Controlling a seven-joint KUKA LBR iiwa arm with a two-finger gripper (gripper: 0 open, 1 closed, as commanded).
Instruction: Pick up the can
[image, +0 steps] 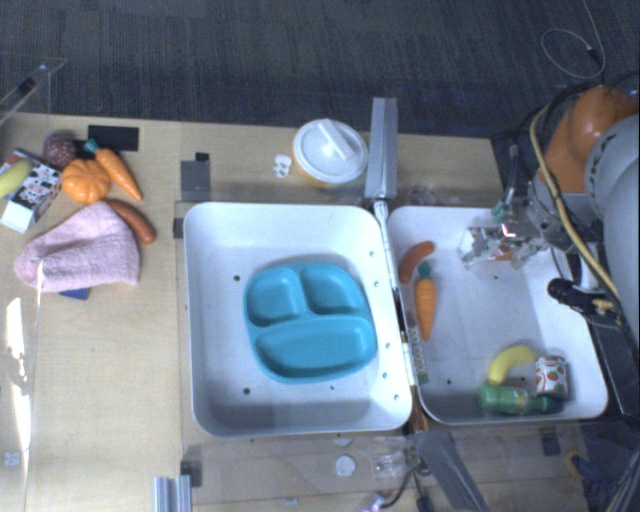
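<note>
Gripper (497, 243) hovers over the upper part of the right bin (470, 400); whether it is open or closed cannot be told, and nothing is visibly held. Well apart from the gripper, the can (551, 376) stands in the bin's lower right corner, just beside a banana (511, 361) and a green bottle (516, 401). Judged risk: crowding by these neighbours and the bin wall could deflect the grasp or catch the wrong item.
</note>
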